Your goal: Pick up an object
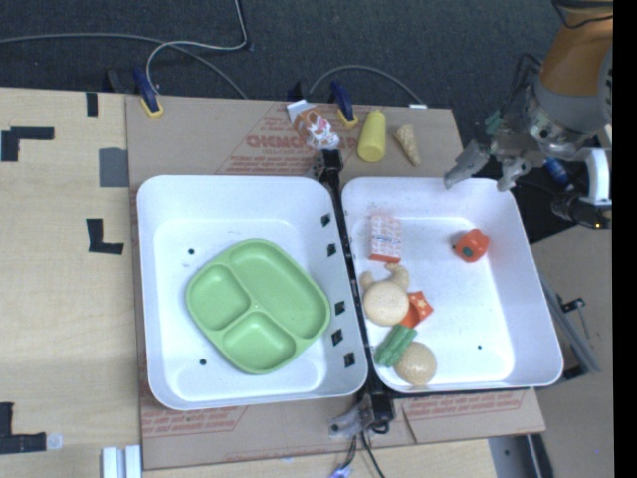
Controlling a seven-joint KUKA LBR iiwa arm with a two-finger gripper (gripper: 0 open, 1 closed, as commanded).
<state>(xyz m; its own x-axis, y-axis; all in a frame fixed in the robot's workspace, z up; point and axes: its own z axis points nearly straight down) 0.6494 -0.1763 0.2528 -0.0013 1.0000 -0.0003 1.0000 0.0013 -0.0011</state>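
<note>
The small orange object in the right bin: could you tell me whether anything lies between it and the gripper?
Nothing visible does. The gripper hangs open over the right bin's far rim, and the small orange object lies alone on bare white floor below it. The other items cluster near the divider, well apart.

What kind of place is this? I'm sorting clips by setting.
Probably a robotics lab bench for grasping trials: a robot arm with gripper above two white bins, toy food beside a green divided plate, and clamped cardboard with loose cables.
</note>
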